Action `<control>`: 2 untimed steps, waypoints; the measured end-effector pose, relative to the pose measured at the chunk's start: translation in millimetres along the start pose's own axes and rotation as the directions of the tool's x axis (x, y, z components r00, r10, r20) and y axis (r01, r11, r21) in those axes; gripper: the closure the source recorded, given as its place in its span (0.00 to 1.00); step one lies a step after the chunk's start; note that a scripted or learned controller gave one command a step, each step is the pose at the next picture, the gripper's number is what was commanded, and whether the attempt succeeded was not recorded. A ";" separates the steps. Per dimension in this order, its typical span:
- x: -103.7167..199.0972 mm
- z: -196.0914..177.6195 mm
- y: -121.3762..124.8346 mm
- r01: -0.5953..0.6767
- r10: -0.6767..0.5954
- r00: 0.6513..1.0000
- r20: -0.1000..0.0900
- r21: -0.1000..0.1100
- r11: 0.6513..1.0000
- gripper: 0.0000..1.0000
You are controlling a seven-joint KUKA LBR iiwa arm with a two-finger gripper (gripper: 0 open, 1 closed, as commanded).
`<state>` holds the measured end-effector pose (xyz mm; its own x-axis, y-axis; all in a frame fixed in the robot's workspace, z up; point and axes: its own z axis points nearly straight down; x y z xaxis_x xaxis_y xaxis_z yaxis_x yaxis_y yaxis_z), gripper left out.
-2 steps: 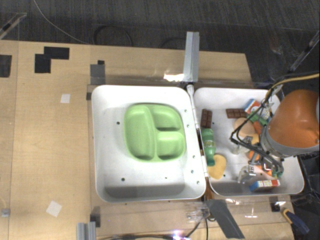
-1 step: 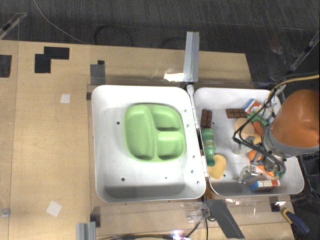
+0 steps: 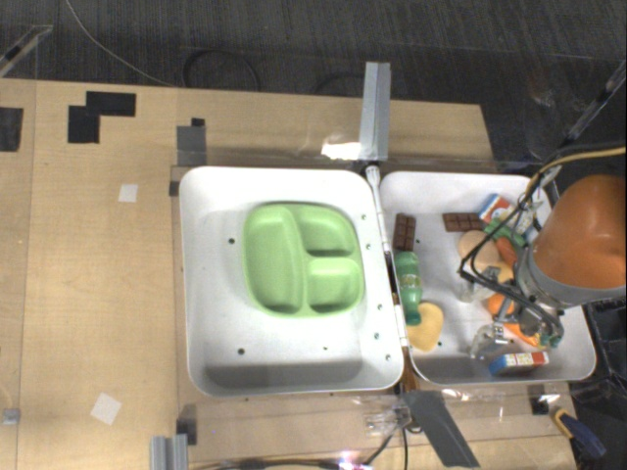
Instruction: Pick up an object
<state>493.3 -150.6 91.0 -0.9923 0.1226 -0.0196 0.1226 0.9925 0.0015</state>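
- You're looking down on a light wooden bench [image 3: 88, 292] carrying two shallow white plastic bins side by side.
- The left bin [image 3: 211, 360] holds a pale green plastic tray with three compartments [image 3: 302, 259], lying flat near its middle.
- The right bin [image 3: 431, 365] holds small items: a brown chocolate bar [image 3: 405, 229] near the dividing wall, a green bottle [image 3: 408, 282] just below it, and a pale yellow rounded piece [image 3: 427, 327] at the bottle's lower end.
- A second brown bar [image 3: 460, 221] lies further right.
- The grey arm with its orange band [image 3: 586, 231] reaches in from the right, over a cluttered pile in the right bin; its gripper [image 3: 490, 339] sits low there, fingers too obscured to read.
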 end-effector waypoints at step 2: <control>6.3 -0.5 57.9 -0.136 0.136 0.991 0.007 0.003 0.991 0.00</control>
<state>494.2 -92.4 91.5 -0.9661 0.2567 -0.0259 0.2568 0.9665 0.0010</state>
